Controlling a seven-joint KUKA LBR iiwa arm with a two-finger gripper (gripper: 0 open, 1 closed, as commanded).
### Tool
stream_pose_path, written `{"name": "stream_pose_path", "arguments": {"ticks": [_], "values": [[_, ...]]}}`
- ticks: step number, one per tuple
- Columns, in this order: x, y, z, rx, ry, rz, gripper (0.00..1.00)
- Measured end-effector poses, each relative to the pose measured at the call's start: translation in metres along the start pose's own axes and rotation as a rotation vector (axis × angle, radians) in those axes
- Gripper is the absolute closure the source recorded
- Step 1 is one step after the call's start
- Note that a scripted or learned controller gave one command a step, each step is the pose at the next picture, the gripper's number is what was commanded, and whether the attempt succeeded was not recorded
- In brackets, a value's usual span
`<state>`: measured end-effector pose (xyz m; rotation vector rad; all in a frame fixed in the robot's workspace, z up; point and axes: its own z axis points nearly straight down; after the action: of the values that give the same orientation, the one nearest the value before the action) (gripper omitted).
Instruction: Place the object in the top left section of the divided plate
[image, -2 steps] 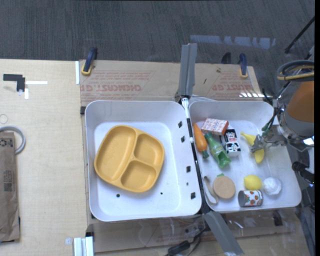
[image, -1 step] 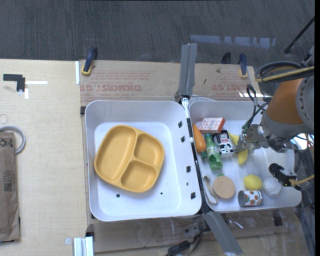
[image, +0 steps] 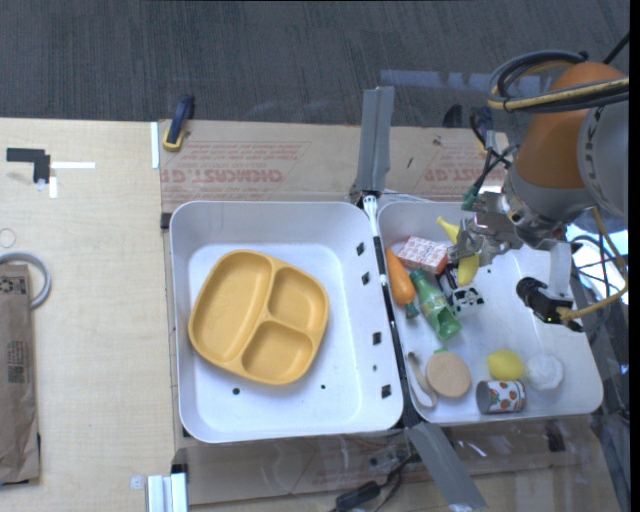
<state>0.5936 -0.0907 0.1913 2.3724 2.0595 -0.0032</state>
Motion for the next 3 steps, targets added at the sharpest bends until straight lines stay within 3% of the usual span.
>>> {"name": "stream_pose_path", "arguments": {"ticks": [1, 2, 3], "values": [[0.075, -0.079, 0.001, 0.002, 0.0, -0.251, 1.0], [0.112, -0.133, 0.001, 0.003, 0.0, -0.312, 1.0], [0.072, -0.078, 0.001, 0.002, -0.001, -0.157, 1.0]]}}
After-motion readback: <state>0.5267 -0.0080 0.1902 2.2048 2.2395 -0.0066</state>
